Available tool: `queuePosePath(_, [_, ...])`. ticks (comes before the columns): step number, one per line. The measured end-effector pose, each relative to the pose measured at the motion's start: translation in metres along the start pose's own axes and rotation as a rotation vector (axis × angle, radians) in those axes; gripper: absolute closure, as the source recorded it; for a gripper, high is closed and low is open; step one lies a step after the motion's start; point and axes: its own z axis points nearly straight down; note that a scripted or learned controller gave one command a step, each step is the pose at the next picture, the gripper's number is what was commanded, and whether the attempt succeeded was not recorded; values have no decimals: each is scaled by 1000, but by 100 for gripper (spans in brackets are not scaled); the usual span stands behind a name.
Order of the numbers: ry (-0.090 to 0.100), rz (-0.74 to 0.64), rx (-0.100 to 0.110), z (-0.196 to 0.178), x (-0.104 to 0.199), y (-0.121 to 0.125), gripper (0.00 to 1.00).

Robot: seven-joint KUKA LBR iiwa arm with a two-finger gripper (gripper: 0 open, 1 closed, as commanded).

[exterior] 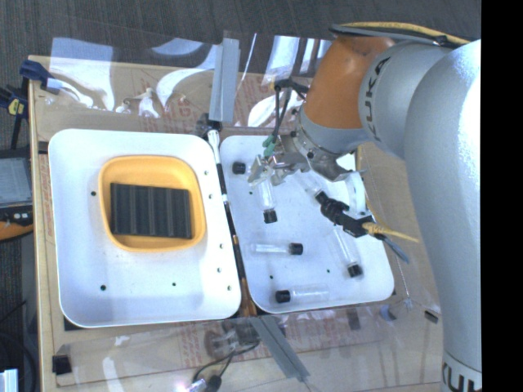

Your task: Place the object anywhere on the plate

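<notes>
A yellow plate (151,172) with a dark ridged insert (152,211) lies in the left bin (82,284). Several clear tubes with black caps lie in the right bin (372,288). One tube (267,203) lies near the bin's upper left, a second tube (278,249) in the middle, and a third tube (301,296) by the front edge. My gripper (271,167) hangs low over the upper left of the right bin, just above the upper-left tube. Nothing can be seen held in it.
Another capped tube (350,258) lies toward the right side of the right bin. A small black cap (238,168) sits near the bin's left wall. The grey arm covers the bin's upper right corner. A metal rail (222,80) stands behind the bins.
</notes>
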Motion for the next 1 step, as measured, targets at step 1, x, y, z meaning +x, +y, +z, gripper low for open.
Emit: queuePosePath(1, [0, -249, 0, 7, 56, 10, 100])
